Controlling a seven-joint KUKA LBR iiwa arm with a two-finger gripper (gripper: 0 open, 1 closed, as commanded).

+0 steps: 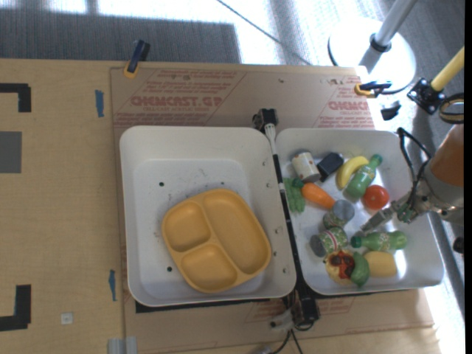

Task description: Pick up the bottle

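Note:
Two green bottles lie in the right bin (424, 260). One bottle (363, 177) rests at the back, beside a yellow banana (349, 169) and a red tomato (376, 196). The other bottle (381, 240) lies on its side near the front, its cap pointing left. My gripper (379, 218) reaches in from the right, low over the bin. It sits between the tomato and the front bottle, just above that bottle. The arm's orange band (446, 164) is at the right edge.
The right bin also holds a carrot (318, 195), a white can (304, 165), a dark blue block (330, 161), grey cans (335, 227), a yellow lemon (381, 264) and a green pepper (360, 271). A yellow divided plate (214, 240) lies in the left bin (140, 198).

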